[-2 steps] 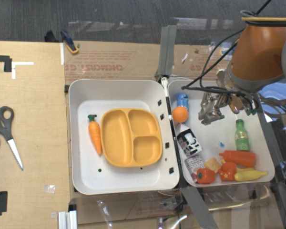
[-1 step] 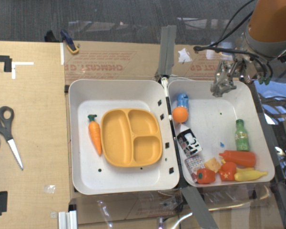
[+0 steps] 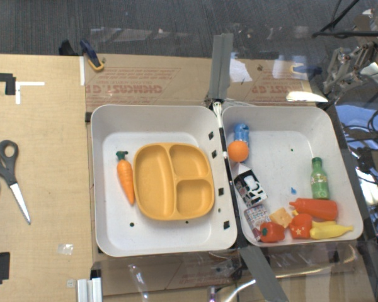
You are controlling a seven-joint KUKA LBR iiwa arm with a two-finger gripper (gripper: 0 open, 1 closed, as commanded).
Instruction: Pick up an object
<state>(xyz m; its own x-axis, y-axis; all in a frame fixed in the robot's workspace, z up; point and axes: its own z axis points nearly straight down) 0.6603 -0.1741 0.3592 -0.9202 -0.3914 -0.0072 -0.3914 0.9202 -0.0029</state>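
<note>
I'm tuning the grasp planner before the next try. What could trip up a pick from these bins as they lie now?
1. The red pepper, yellow pepper and other toys crowd the right bin's near corner; fingers may hit neighbours.
2. The carrot lies close beside the divided yellow plate, leaving little room on that side.

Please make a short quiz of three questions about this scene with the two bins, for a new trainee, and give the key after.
1. True or false: the toy carrot lies in the left bin, beside the yellow divided plate.
2. Which item lies nearest the orange ball in the right bin?
A) the blue bottle
B) the green bottle
C) the yellow banana
3. Fill in: on the bench to the left of the bins lies a pair of ____.

Key:
1. True; the carrot lies along the plate's left side.
2. A; the ball sits right against the blue bottle.
3. Scissors.
</note>
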